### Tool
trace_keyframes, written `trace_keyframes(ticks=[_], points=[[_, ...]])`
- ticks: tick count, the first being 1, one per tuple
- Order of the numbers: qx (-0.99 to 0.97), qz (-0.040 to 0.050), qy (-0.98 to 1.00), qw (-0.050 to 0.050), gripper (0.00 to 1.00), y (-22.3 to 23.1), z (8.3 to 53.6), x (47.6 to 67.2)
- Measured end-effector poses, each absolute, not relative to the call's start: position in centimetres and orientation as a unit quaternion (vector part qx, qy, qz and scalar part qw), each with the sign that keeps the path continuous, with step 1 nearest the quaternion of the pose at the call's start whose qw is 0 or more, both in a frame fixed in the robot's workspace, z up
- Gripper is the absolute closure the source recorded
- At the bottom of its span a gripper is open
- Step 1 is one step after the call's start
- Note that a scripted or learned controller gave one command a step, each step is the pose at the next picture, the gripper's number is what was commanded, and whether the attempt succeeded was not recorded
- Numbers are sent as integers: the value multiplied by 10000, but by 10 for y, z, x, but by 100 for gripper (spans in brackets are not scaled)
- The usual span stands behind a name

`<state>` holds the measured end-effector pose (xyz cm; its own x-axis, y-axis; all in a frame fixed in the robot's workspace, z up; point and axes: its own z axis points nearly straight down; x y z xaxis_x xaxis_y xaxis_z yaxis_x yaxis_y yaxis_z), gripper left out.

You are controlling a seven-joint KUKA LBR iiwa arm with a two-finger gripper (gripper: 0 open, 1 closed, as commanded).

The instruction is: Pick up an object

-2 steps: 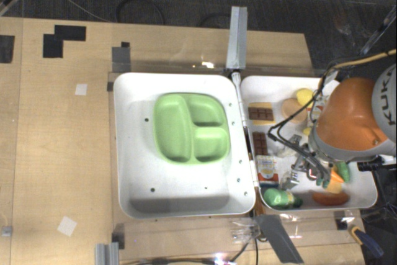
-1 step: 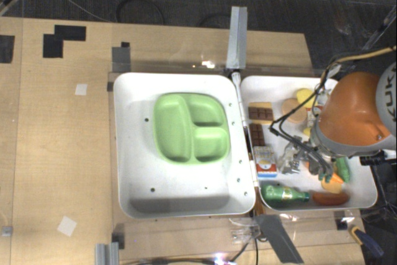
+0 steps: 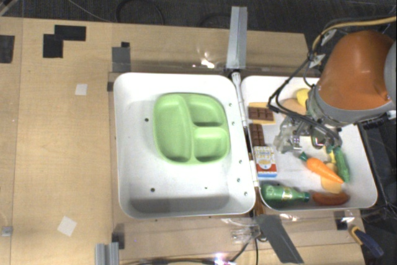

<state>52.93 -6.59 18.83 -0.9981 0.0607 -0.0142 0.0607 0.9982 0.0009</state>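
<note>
One gripper (image 3: 296,141) low in right bin (image 3: 366,195), beside carrot (image 3: 324,170); grasp unclear.

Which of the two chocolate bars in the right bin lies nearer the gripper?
The upper chocolate bar; the lower, darker one hugs the bin's left wall, farther from the gripper.

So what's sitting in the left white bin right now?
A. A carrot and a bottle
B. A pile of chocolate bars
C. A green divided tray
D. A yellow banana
C. The green divided tray lies in the middle of the left bin, while the carrot, green bottle and chocolate bars all lie in the right bin.
</note>
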Motion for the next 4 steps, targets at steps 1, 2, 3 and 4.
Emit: trace_keyframes(ticks=[1,2,3,4], points=[[-796,-12,9968,48,100,-125,177,569],[-799,-8,9968,48,0,-124,177,569],[-1387,-22,9903,67,0,-185,91,539],[-1911,-34,9815,73,0,-177,90,563]])
